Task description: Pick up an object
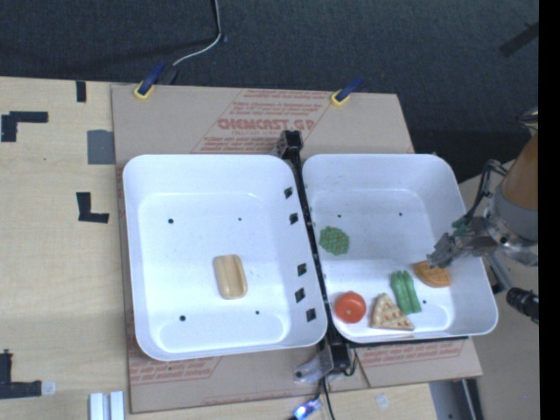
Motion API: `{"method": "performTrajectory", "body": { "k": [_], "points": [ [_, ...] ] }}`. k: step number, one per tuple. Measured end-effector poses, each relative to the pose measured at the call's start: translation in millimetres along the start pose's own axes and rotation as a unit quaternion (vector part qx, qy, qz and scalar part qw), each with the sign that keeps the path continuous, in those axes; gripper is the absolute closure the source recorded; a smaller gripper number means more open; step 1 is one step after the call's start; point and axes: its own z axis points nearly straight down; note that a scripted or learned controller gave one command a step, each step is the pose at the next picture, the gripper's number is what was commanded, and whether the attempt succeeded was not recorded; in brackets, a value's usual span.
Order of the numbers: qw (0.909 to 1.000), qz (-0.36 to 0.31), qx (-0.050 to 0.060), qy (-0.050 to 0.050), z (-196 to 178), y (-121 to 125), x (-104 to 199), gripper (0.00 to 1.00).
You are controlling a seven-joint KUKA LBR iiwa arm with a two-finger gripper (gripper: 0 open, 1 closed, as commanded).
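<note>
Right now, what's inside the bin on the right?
The right bin holds green broccoli, a red tomato, a pizza slice, a green pod and an orange piece, partly covered by the hand.

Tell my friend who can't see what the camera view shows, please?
A robot gripper reaches in from the right, just above an orange piece in the right bin. That bin also holds broccoli, a tomato, pizza and a green vegetable; the left bin holds a bread roll.

Cardboard sheet (262, 121), yellow clamps (147, 84), white cable (210, 33)
</note>
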Motion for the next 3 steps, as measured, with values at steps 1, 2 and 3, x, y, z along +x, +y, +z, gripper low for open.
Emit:
{"method": "performTrajectory", "body": {
  "k": [1, 2, 3],
  "points": [
    [1.0, -0.007, -0.005, 0.001, -38.0, 55.8, 85.7, 1.0],
    [1.0, 0.0, 0.0, -0.001, 24.8, 58.5, 29.3, 1.0],
    [1.0, 0.002, -0.001, -0.001, -7.7, -6.8, -1.5, 1.0]
  ]
}}
